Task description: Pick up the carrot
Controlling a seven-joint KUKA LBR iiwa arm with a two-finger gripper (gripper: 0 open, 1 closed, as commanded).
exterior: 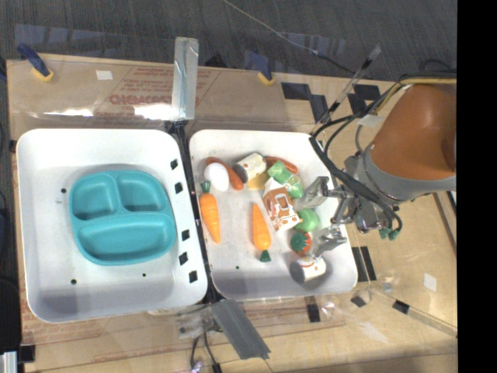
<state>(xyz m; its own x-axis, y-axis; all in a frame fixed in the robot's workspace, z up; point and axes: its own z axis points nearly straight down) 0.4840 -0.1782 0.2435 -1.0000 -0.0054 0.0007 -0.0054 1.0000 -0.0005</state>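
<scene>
Reaching in from the right edge of the bench [404, 286], the grey arm with its orange band [415, 134] holds its two-finger gripper [322, 212] over the right side of the right-hand shallow white bin [233, 284]. The two metal fingers [317, 186] are spread wide, one toward the bin's far side and one toward its near side, with nothing gripped between them; a small green rounded toy [308, 219] lies in the gap below them.

Two orange plastic carrots lie in this bin. One carrot with a green top [209, 214] rests along the bin's left wall, its leafy end pointing to the far edge. The second orange carrot [260, 228] lies near the bin's middle, its green end pointing to the near edge, well apart from the fingers.

A white egg-shaped toy [217, 177] sits near the far left corner of the bin, just beside a pale cream block with a dark end [249, 167]. An orange-and-white patterned box [280, 208] lies between the second carrot and the fingers. A grey and white piece [308, 269] sits near the bin's near right corner.

The left-hand shallow white bin [46, 286] carries a turquoise plastic divided plate [120, 216] with three compartments.
</scene>
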